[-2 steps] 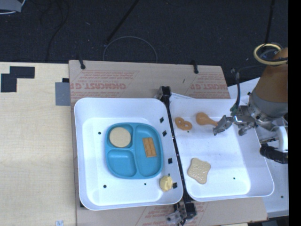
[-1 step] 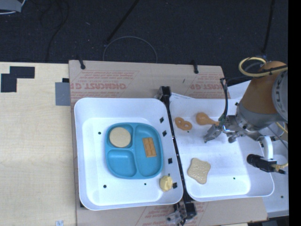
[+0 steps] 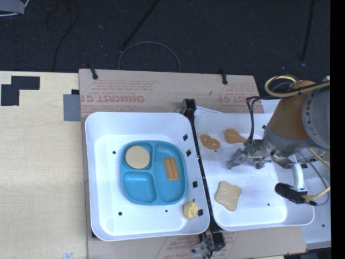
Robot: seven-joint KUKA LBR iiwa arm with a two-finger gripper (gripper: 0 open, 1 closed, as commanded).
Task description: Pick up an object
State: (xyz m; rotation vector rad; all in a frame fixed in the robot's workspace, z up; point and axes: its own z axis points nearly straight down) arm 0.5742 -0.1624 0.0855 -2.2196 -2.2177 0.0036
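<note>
My gripper (image 3: 246, 163) hangs over the middle of the right bin (image 3: 302, 217), open, with nothing between its fingers. Just up and left of it lie an orange drumstick-shaped piece (image 3: 234, 136) and a small brown pretzel (image 3: 210, 142). A tan toast slice (image 3: 228, 195) rests on the bin floor below the gripper, apart from it.
The left bin (image 3: 102, 144) holds a blue divided tray (image 3: 141, 190) with a round cracker (image 3: 137, 157) and a rectangular biscuit (image 3: 172, 169) in its compartments. A pale yellow lump (image 3: 190, 210) sits in that bin's lower right corner, by the divider between bins.
</note>
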